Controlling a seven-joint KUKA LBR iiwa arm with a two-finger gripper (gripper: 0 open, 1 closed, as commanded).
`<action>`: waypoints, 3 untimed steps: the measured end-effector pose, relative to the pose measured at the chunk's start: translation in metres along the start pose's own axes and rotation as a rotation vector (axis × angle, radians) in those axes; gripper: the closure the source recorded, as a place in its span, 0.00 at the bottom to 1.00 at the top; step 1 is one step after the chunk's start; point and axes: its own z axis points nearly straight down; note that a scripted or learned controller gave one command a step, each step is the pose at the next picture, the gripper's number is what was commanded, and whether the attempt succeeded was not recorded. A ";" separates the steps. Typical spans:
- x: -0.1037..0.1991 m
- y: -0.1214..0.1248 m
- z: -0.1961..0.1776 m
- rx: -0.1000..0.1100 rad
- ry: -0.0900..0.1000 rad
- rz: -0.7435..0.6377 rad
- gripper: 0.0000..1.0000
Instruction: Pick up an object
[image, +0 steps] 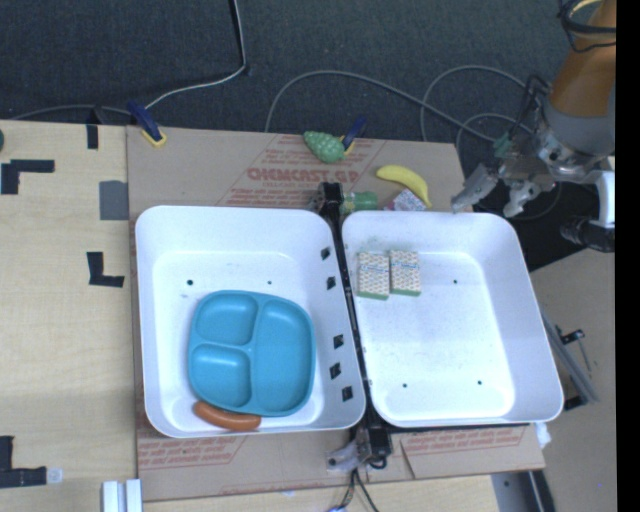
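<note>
1. White plastic formed the two shallow bins, the left bin (160, 240) and the right bin (500, 300), set side by side on a brown cardboard sheet (200, 170) over the pale wooden table (50, 330).
2. Inside the right bin, near its upper-left corner, lay a pair of small rectangular speckled sponge-like blocks (389, 273), touching each other side to side.
3. The left bin held a blue three-compartment plastic plate (251, 352), with an orange sausage-shaped toy (227, 417) just beside the plate's lower edge.
4. The grey arm's hand (495, 190) hovered above the upper-right rim of the right bin, outside it, its two fingers spread apart and grasping nothing.
5. The blocks lay well apart from the hand, down and to the left of it.
6. Beyond the bins on the cardboard rested a yellow toy banana (403, 183) and a green knobbly toy (324, 145).
</note>
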 end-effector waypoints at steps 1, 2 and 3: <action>0.041 -0.034 0.170 0.004 0.002 0.000 0.00; 0.082 -0.029 0.181 -0.003 -0.007 0.002 0.00; 0.084 -0.029 0.171 -0.002 -0.003 0.000 1.00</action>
